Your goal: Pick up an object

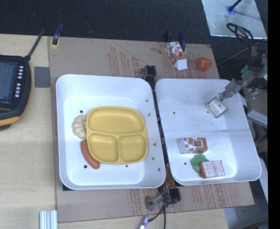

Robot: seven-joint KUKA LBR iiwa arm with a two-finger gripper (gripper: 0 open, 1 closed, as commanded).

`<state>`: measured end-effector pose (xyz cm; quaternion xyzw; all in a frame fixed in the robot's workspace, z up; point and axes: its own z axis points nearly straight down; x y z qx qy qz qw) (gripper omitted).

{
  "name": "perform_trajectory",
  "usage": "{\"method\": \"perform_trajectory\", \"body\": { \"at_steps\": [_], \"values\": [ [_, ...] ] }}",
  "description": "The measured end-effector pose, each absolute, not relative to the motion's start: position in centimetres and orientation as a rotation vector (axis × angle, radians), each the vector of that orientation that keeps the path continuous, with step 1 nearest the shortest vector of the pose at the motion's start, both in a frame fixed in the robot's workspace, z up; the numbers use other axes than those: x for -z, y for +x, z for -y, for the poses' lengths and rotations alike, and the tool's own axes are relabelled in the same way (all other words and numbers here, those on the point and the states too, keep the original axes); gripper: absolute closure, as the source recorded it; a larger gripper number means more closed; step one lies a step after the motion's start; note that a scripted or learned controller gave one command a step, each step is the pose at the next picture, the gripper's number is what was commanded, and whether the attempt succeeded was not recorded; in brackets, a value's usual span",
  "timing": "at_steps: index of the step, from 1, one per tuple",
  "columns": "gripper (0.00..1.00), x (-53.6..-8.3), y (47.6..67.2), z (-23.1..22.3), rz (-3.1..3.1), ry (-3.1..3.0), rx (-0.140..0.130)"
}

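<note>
The end effector (217, 107) hangs over the right bin (178, 95), above the brown carton (193, 145); its grip state cannot be told.

Slim grey tool (217, 107), pale tip

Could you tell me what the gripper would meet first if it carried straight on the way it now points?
Probably bare floor of the right bin: the gripper points down-left, short of the brown carton. Depth is unclear.
</note>
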<state>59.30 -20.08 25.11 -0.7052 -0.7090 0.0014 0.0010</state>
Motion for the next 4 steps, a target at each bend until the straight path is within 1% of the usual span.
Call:
{"method": "perform_trajectory", "body": {
  "at_steps": [1,2,3,4],
  "values": [
    [0.00,-16.7,64.6,21.0,2.229,-2.210,-0.006],
    [0.00,-17.7,53.6,21.2,2.225,-2.214,-0.006],
    [0.00,-9.4,60.4,21.2,2.226,-2.213,-0.006],
    [0.00,-13.8,47.6,21.2,2.224,-2.215,-0.004]
  ]
}}
